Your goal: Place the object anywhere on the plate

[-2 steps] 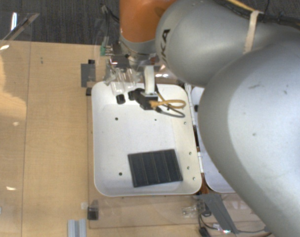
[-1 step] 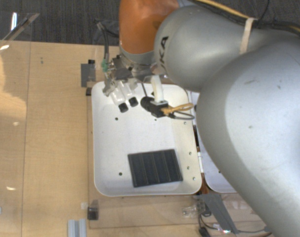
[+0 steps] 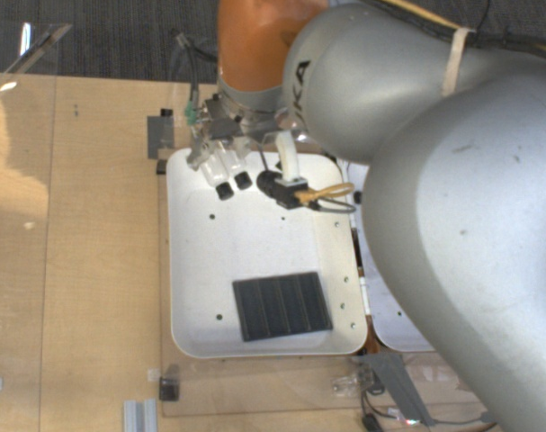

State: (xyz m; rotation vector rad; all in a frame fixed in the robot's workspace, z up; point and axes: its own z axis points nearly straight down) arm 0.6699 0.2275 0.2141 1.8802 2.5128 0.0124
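Lying flat in the lower middle of the frame, the slab is the one loose thing to be seen, so I take it for the object. It is a dark rectangle with ribs running along its short way, set a little askew on the floor of the left bin, near the bin's lower rim but not touching it. It looks thin, stiff and light, probably rubber or moulded plastic, so it should neither sag nor break. Its low profile is the difficulty: the flat top gives two fingers nothing to close on. The best hold, in my judgement, is across the narrow width, pads down on both long edges, where the ribs may add some grip; a pinch at one corner would likely let it swing.

The gripper hangs at the upper left of the same bin, well apart from the slab. Its two black pads stand a small way apart, with nothing between them. The arm covers most of the right bin.
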